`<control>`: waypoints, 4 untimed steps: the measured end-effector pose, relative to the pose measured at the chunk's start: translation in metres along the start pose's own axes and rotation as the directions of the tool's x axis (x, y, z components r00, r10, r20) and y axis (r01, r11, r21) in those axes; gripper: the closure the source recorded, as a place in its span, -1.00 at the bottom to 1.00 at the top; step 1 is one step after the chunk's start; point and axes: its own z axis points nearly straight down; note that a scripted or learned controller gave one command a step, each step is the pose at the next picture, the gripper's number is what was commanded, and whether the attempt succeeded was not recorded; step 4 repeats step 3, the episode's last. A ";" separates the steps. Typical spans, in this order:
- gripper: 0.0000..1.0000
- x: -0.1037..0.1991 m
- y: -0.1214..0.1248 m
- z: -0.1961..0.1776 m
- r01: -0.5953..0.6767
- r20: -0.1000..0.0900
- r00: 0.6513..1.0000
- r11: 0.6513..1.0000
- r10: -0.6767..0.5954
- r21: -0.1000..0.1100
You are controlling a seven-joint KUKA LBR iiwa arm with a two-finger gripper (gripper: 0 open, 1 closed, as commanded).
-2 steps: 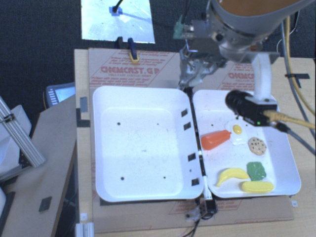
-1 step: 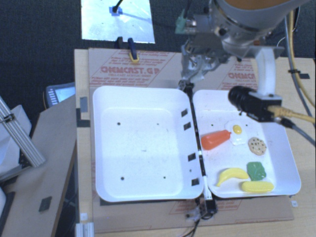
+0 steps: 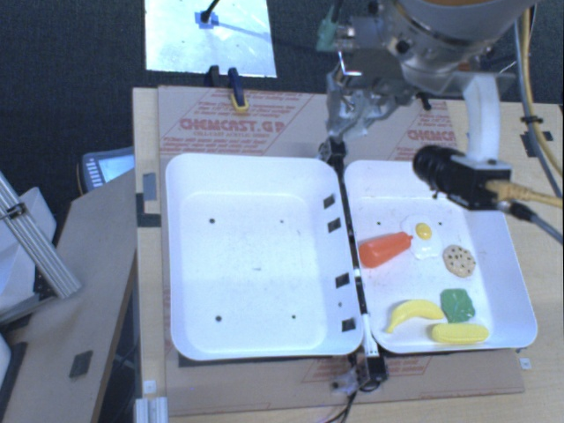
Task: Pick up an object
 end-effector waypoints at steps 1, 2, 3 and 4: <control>1.00 -0.010 -0.002 0.082 -0.008 0.006 1.000 1.000 0.008 0.012; 1.00 0.010 0.021 0.031 -0.003 0.002 1.000 1.000 0.003 0.001; 1.00 0.009 0.021 0.022 -0.002 0.002 1.000 1.000 0.002 0.003; 1.00 0.009 0.021 0.022 -0.002 0.002 1.000 1.000 0.002 0.003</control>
